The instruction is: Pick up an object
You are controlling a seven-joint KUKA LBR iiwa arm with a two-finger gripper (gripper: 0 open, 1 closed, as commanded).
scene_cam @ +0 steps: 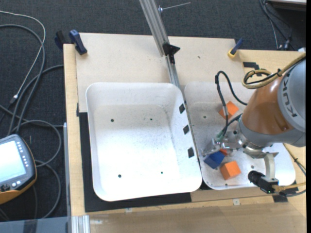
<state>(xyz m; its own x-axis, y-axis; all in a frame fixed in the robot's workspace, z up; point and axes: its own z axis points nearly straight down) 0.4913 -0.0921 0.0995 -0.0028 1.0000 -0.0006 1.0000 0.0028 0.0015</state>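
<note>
Blue block (214,159) seen in right bin (204,101), near front rim, long axis slanted from lower left up toward right, upper end tucked under gripper (224,145). Orange cube (231,169) just beside it. Second orange block (230,108) partly hidden behind arm (272,110). Pincer state cannot be told

Three blocks (222,160) lie in the right bin (199,130), beside the left bin (97,130).

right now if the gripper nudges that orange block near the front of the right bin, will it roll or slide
The orange block looks flat-faced and boxy, so it would probably slide, not roll. It seems small and rigid, likely light. The blue block beside it may get pushed along too.
</note>
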